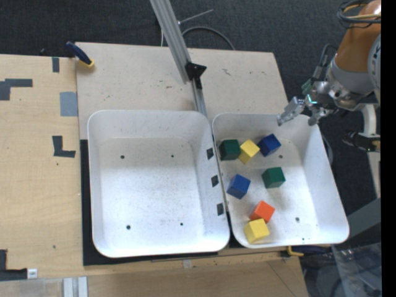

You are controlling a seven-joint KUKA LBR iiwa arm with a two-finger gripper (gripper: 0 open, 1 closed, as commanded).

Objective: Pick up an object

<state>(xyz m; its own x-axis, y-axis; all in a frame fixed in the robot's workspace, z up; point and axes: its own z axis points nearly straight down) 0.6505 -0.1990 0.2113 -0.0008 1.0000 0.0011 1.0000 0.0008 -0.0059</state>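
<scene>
Viewed from above: the shallow white plastic left bin [99, 166] adjoined the shallow white plastic right bin [322, 184], which held seven small cubes. From left to right lay a dark green cube [229, 148] touching a yellow cube [249, 150], a blue cube [238, 185], a second yellow cube [256, 229] just beside an orange cube [263, 211], another blue cube [269, 145] and a green cube [273, 177]. The two-finger gripper [299, 113] hung over the right bin's far rim, fingers spread, grasping nothing

Even diffuse light, soft shadows, mild glare on bins [99, 129], slightly soft focus.
</scene>
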